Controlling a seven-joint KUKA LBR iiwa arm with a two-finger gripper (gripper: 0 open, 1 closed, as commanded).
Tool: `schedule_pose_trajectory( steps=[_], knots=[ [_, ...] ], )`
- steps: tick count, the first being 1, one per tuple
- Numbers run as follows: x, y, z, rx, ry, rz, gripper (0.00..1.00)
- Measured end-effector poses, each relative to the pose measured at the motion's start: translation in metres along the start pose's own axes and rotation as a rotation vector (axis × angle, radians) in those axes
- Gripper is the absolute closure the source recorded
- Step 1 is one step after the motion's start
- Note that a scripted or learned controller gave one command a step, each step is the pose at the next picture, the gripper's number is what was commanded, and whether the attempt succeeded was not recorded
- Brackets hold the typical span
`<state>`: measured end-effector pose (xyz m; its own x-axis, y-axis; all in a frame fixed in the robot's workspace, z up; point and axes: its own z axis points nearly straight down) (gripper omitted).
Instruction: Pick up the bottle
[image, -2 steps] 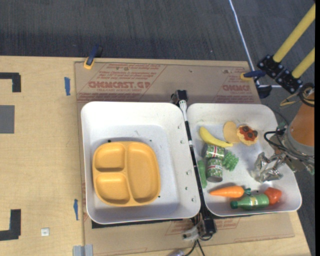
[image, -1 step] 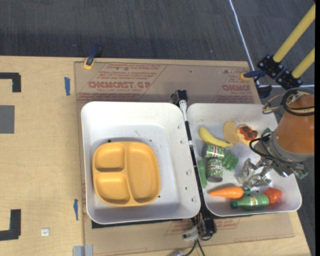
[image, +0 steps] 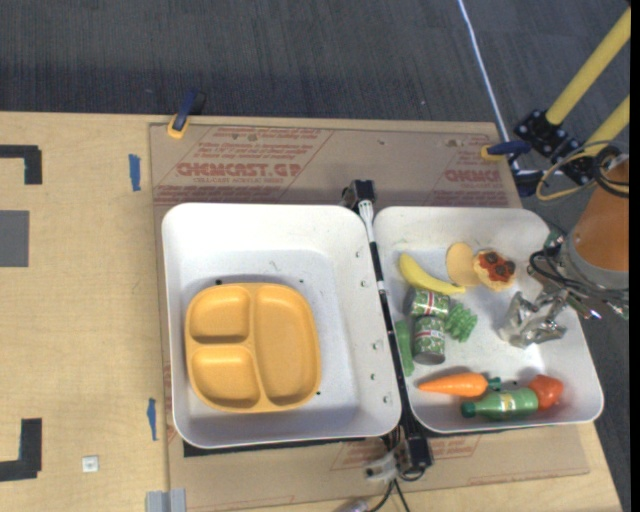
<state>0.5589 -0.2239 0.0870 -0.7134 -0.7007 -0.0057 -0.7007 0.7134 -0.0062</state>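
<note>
The bottle (image: 503, 403) is green with a yellow label and lies on its side along the front wall of the right bin (image: 590, 372). An orange-red piece (image: 548, 390) sits at its right end. My gripper (image: 531, 322) hangs over the right part of that bin, behind the bottle and apart from it. It stands open with nothing between its fingers. The arm's orange band (image: 605, 235) shows at the right edge.
An orange carrot (image: 453, 384) lies just behind the bottle. Further back are a green can (image: 430, 327), broccoli (image: 460, 322), a banana (image: 428, 275) and a pizza-slice toy (image: 493, 266). The left bin (image: 200, 230) holds a yellow divided plate (image: 253, 345). Cables (image: 556, 170) run at the back right.
</note>
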Motion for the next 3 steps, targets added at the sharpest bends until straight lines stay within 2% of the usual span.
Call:
schedule_pose_trajectory(
  steps=[1,2,3],
  knots=[
    [-0.038,0.011,0.0,-0.002,-0.002,-0.366,1.0],
    [-0.097,-0.018,0.001,-0.003,-0.002,-0.609,1.0],
    [-0.096,-0.018,0.002,-0.005,-0.001,-0.609,0.0]
  ],
)
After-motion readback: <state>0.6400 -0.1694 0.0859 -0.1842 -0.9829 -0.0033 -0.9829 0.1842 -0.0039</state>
